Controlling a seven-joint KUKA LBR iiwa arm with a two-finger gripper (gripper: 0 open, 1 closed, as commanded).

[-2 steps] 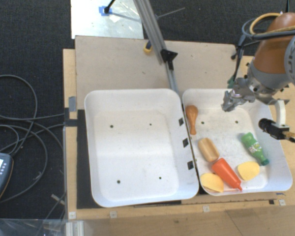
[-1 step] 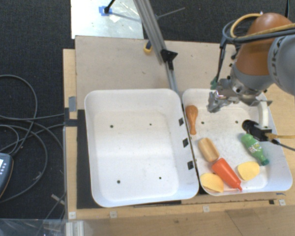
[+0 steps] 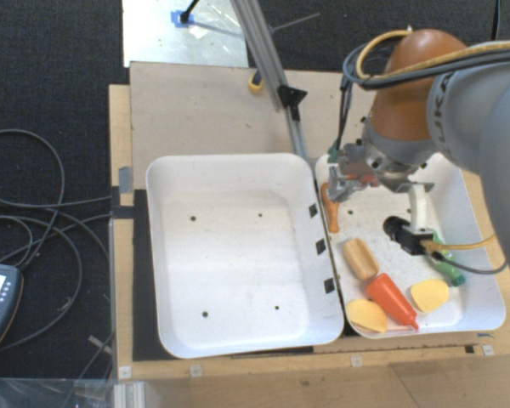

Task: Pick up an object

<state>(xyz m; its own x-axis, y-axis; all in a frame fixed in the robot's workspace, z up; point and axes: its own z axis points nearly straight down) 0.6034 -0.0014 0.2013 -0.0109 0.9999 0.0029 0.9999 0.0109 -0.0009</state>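
In right bin point(image 3: 484, 228): jaws hover just above slim orange object point(image 3: 330, 207) at left wall; jaw state unclear.

I see two white bins point(image 3: 238, 172), the right one point(image 3: 484, 308) bearing a tan roll point(image 3: 360, 257), an orange carrot point(image 3: 392, 300) and two yellow pieces point(image 3: 429, 295) point(image 3: 366, 315), below my grey, orange-banded arm point(image 3: 459, 92).
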